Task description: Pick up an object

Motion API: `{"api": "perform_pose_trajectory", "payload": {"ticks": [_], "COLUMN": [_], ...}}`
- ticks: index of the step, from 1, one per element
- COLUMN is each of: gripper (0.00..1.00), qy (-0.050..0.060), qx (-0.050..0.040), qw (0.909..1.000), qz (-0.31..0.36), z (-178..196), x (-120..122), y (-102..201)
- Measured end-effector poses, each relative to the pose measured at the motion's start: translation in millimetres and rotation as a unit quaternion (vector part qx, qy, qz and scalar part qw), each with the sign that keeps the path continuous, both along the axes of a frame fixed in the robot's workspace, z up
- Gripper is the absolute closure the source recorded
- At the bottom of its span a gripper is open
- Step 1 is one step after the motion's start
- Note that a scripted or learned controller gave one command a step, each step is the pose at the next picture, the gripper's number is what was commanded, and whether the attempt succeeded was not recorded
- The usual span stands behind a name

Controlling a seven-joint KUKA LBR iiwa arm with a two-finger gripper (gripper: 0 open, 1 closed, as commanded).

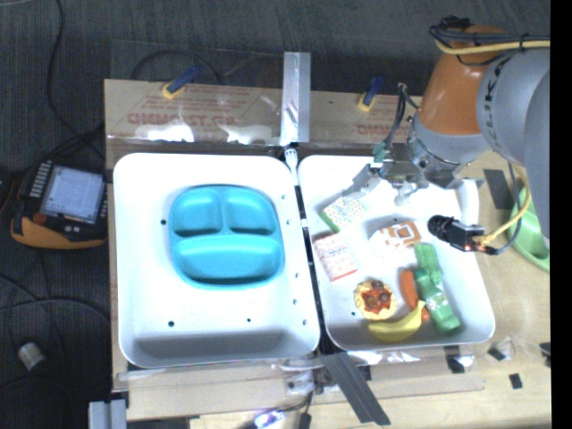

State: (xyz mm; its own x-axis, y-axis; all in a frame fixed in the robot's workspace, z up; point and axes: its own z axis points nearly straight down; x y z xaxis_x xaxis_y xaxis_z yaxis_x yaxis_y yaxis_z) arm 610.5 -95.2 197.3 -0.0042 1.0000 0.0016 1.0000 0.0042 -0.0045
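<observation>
My gripper (385, 186) hangs over the far part of the right bin (478, 324), its fingers spread open with nothing between them. Just below its left finger lies a white packet with green dots (344, 211). An orange-and-white box (399, 235) sits a little nearer than the right finger. Further toward the front are a red-and-white packet (335, 258), a green bottle (435, 289), a carrot (408, 285), a toy pizza (375, 298) and a banana (399, 325).
The left bin (143, 329) holds a blue divided plate (225, 236). A metal divider (296, 96) stands between the bins at the back. A black cable connector (447, 230) hangs over the right bin's right side. A handheld device (63, 202) lies left of the bench.
</observation>
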Motion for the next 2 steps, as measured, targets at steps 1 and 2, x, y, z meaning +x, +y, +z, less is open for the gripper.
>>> {"api": "perform_pose_trajectory", "payload": {"ticks": [1, 2], "gripper": [0.00, 0.00], "qy": [0.000, -0.017], "qx": [-0.0014, -0.0056], "qw": [0.9998, 0.9991], "qz": [-0.022, -0.038], "z": [-55, -77], "x": [-32, -9], "y": [-77, -88]}}
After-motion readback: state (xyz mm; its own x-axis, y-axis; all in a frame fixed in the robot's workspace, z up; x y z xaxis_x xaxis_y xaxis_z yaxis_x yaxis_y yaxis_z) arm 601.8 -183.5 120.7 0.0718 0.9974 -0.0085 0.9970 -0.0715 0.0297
